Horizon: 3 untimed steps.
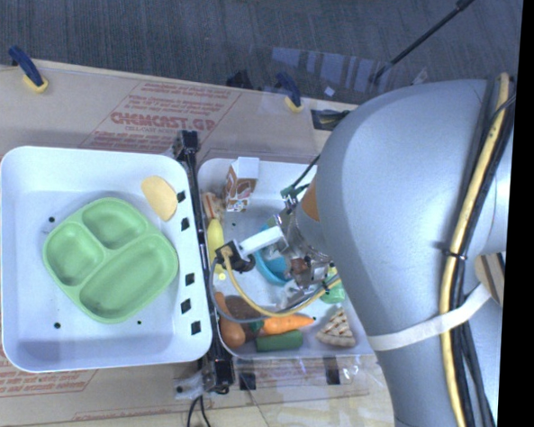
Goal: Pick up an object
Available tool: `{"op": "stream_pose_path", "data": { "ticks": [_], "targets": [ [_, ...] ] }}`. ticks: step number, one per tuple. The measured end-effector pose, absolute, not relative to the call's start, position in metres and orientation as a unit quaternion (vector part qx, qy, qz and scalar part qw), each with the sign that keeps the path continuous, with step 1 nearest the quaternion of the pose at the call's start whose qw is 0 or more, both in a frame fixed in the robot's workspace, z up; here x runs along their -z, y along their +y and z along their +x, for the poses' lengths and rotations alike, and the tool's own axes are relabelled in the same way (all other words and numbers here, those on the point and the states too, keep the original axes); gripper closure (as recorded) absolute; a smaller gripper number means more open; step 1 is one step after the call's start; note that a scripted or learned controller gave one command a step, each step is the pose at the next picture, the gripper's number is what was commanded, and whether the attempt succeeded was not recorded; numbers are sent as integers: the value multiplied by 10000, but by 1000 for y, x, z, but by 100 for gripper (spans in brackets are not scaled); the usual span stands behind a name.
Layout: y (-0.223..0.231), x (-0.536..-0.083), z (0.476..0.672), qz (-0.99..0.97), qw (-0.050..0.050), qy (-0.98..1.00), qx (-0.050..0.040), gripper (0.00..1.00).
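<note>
My gripper [293,264] is low in the right bin [217,171], under the big grey arm that covers the bin's right half. It sits over a blue bowl [270,269] among the toys. Close by are a yellow banana [214,236] by the left wall and a small brown-and-white carton [241,184] at the back. Near the front lie an orange carrot [286,325], a green piece [280,342], a waffle-like wedge [337,328] and a brown-orange piece [232,333]. Nothing can be seen held.
The left bin [13,238] holds a green divided plate [111,257] and a pale yellow piece [160,197] at its back right. A black clip strip [189,276] runs between the bins. Blue clamps [30,69] pin the cardboard underlay.
</note>
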State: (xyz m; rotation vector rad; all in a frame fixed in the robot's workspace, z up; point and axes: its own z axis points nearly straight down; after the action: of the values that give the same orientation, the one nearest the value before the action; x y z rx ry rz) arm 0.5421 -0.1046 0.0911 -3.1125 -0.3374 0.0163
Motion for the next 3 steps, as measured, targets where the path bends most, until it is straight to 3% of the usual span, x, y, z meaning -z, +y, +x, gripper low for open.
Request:
{"op": "stream_pose_path", "data": {
  "ticks": [1,2,3],
  "targets": [
    [-97,-91,536,-9937,53,-1121,-40,0],
    [-96,-108,500,-9930,-107,-1136,317,0],
    [-100,-92,565,-9901,36,-1403,-29,0]
  ]
}}
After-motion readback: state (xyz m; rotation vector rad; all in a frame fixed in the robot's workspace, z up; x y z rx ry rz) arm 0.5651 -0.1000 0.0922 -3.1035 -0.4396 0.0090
